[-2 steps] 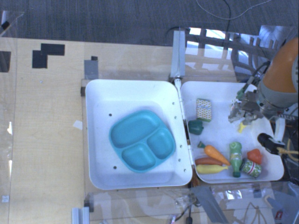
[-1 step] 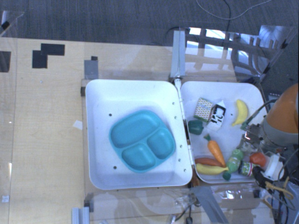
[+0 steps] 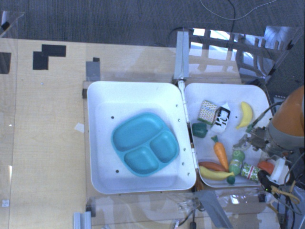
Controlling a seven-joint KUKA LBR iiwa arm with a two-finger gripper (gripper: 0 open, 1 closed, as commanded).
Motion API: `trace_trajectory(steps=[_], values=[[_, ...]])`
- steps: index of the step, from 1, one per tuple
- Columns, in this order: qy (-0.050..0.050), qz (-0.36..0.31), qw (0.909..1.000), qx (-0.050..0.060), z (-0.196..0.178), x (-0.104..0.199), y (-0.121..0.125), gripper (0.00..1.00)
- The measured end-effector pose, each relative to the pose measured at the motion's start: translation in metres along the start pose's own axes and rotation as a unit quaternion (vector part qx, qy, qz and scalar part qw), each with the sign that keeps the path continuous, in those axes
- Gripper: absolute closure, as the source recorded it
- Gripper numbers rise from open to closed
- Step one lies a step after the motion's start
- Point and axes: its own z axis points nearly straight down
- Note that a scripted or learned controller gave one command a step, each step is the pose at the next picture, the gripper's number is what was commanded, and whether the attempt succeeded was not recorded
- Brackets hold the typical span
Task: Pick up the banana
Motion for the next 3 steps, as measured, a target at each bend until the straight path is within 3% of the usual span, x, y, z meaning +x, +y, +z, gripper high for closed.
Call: trace_trajectory(steps=[1, 2, 3], values=[[0.0, 0.075, 0.9971, 0.006, -0.028, 0.024, -0.006, 0.0], [-0.001, 0.108, 0.9941, 0.007, -0.066, 0.062, 0.052, 0.0], [0.0, 0.032, 0.9995, 0.006, -0.212, 0.056, 0.048, 0.0]])
